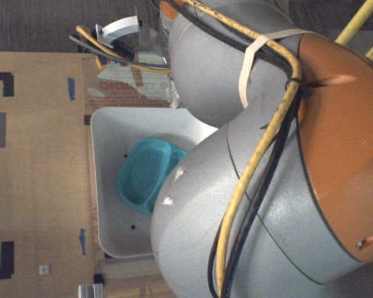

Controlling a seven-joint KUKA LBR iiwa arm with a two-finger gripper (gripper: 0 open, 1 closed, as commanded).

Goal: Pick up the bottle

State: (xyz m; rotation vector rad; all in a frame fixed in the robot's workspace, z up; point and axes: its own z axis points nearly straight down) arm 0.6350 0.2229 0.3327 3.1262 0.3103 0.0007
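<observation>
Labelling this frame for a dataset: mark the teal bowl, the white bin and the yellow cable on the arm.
teal bowl (143, 174): camera view, on its inner hollow.
white bin (105, 129): camera view, on its upper left wall.
yellow cable (248, 172): camera view, on its run down the grey arm (211, 234) casing.

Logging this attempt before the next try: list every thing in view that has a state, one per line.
Teal bowl: lying in the bin, tipped so its hollow faces the camera, its right edge hidden behind the arm.
White bin: sitting on the bench, its right part covered by the arm.
Arm: reaching in across the bin, close to the camera, yellow and black cables running along it.
</observation>
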